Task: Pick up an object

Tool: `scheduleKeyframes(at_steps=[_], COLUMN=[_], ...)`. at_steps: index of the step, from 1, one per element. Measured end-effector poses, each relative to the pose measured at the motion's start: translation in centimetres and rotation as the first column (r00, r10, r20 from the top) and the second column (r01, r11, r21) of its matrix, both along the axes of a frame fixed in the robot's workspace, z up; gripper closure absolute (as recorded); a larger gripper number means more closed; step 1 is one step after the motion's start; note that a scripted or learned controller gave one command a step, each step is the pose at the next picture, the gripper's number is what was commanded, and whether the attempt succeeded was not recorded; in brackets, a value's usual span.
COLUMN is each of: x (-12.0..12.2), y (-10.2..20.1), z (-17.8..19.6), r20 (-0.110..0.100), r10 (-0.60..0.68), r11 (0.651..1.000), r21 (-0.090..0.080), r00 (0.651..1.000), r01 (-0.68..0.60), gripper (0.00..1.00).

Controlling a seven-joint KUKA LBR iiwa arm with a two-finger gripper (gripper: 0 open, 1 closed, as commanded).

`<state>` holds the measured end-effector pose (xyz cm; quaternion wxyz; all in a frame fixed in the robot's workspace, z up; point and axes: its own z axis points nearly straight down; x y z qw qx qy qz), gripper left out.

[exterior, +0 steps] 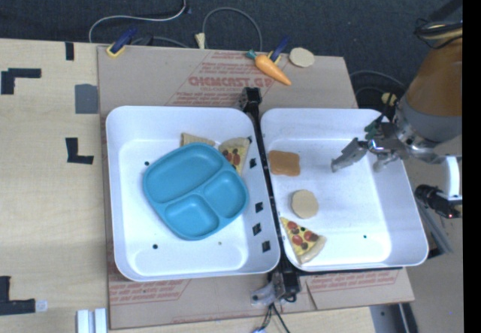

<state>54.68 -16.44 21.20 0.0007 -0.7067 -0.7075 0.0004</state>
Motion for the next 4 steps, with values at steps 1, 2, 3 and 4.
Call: scheduleKeyframes(at_steps=[1, 2, 3, 4], x=[-0.2, 6.5, 10.8, 8.1], y=[6.6, 6.3, 6.7, 6.8], z=[-12.8, -12.6, -12.6, -12.5], r20=[-0.002, 0.005, 0.004, 0.007], r10=[0.004, 0.002, 0.002, 0.0], r11=[1.0, 1.0, 1.0, 1.0], r21=[0.0, -0.002, -0.001, -0.003], r00=[1.0, 1.0, 1.0, 1.0], r01=[-0.004, -0.002, -0.002, 0.001], gripper=[0.0, 0.0, 0.0, 0.0])
